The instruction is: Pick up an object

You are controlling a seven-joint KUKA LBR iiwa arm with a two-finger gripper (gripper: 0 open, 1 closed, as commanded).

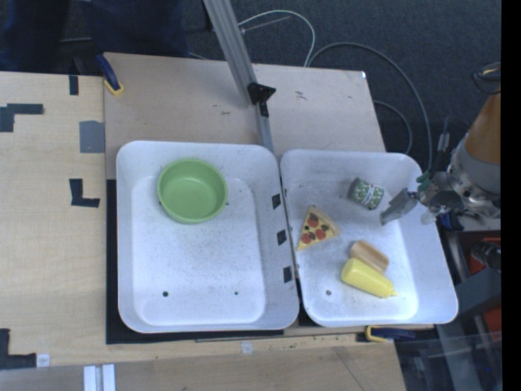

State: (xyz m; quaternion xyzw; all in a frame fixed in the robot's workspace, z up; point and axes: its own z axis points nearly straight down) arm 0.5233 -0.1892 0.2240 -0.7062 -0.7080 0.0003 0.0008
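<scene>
End effector [400,208] is seen low over the right bin [423,296] at its 3 o'clock edge; finger opening cannot be told, nothing seen held. Small green can [366,193] lies just beside it at 9 o'clock. A centred, vertical descent over the can is advised.

Setting: robotics lab test cell. Evidence: light wooden surface [203,96] marked with dark tape pieces [81,192]; two shallow white bins, left bin [138,300] and right bin [431,300], seated side by side on a black mat; grey metal strut [232,35] angled in from above; loose cables [358,55] trailing over dark carpet [407,15] behind. Bin contents are toy props: green bowl [192,190], pizza slice [316,228], yellow bottle [368,278]. Industrial arm [480,161] mounted at right.
</scene>
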